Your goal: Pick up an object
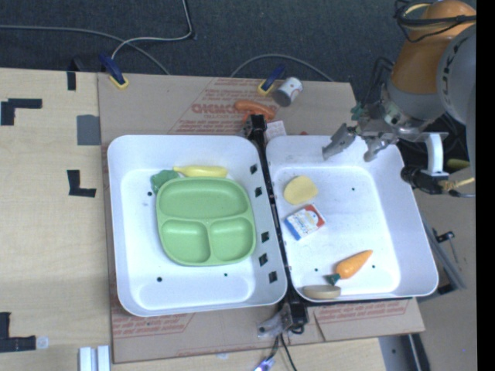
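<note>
Overhead, the open hand (355, 144) hovers above the right bin (402, 230).

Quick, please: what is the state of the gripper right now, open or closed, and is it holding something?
Gripper: open, holding nothing, above the far edge of the right bin.

This is a robot lab or test cell, not a home. A grey and orange robot arm (433, 52) reaches over a bench (46, 207) of bare board, marked with black tape pieces (19, 110). Two white bins (124, 207) sit side by side on a sheet of cardboard (209, 107), held by blue and yellow clamps (114, 72). A loose cable (186, 14) trails over the dark floor behind. Toy food, such as a plastic carrot (354, 264), lies in the right bin.
</note>
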